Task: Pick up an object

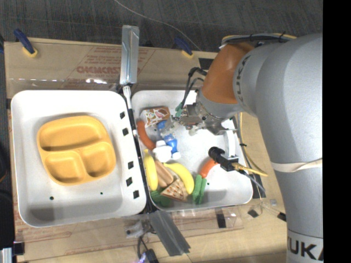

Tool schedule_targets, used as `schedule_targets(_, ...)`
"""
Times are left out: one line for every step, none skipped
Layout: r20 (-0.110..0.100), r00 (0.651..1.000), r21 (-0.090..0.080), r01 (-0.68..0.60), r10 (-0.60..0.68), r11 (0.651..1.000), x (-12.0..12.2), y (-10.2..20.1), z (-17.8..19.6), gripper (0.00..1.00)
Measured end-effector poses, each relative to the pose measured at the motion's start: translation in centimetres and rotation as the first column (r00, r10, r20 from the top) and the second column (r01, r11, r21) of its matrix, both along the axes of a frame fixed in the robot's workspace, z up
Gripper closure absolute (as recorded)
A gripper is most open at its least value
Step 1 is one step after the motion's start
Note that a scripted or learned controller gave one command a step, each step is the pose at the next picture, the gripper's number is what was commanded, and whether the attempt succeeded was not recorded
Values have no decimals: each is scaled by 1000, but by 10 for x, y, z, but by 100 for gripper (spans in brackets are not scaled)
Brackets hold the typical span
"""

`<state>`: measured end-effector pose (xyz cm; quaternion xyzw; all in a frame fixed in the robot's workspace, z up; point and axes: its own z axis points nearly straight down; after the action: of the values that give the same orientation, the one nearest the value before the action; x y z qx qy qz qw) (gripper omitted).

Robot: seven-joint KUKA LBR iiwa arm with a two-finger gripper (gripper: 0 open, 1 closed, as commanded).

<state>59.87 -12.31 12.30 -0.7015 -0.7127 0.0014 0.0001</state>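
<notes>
Arm (285, 103): grey and bulky, it enters from the right and reaches across the right bin; the orange band (222, 80) sits just above the wrist.
Gripper (177, 120): low over the far half of the right bin, near the printed packet and the blue and white piece. Whether it is open or closed cannot be told, and nothing can be seen held in it.
Right bin (241, 193): white and shallow, holding a heap of toy foods along its left wall and near edge.
Printed packet (156, 114): lies flat at the far left of the right bin.
Sausage (143, 135): orange-red, it lies along the left wall just beside the packet.
Blue and white piece (167, 145): between the sausage and the bin's bare middle.
Banana (185, 177): yellow, in the near heap, touching the pizza slice (174, 192).
Green piece (199, 190): at the right end of the heap, with the carrot (207, 168) just beyond it.
Left bin (22, 147): white, with a yellow divided tray (77, 149) lying in it.
Tabletop (66, 59): brown, carrying both bins side by side.
</notes>
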Motion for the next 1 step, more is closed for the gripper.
schedule_targets(1,950,0,-311,311,950,15,26,-31,0)
